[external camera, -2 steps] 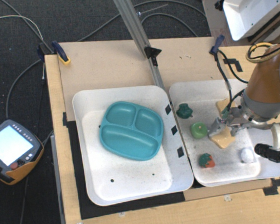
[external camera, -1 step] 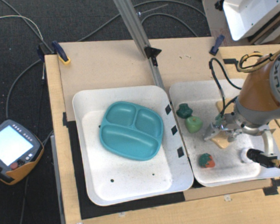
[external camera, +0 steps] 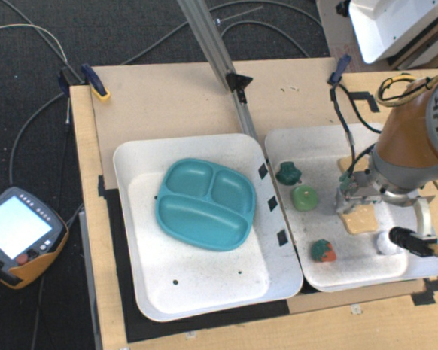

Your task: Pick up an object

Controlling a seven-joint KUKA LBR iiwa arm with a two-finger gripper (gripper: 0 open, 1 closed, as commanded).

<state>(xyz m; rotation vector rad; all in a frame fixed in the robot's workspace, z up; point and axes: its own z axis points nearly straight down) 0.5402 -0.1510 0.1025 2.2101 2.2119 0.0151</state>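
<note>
Currently, the step in hand appears to be the descent onto a target. The two-finger gripper (external camera: 349, 198) is low inside the right-hand shallow white bin (external camera: 340, 278), toward that bin's right side. You cannot tell from the camera view whether the gripper is released, clenched or grasping anything, because the grey arm with its orange band (external camera: 406, 137) covers the wrist from above.

The likeliest target is the tan rectangular block (external camera: 360, 219), which lies just beside the gripper on its near side. Treat the block as not yet picked: it rests on the bin floor.

For the next move, you would need the gripper centred over the block, closed on it, and raised straight up. Confirm the hold only once the block leaves the floor.

Note the other items in the right bin:
- a dark green lumpy toy (external camera: 288, 174), far left;
- a light green round ball (external camera: 305, 197), left of the gripper, apart from it;
- a red and green small toy (external camera: 322, 251), near left;
- a small white object (external camera: 385, 243), just right of the block, on its near side.

The white object is the closest obstruction and could be nudged. The left-hand shallow white bin (external camera: 149, 289) holds a teal divided plastic plate (external camera: 205, 203), well apart from the work area.
</note>
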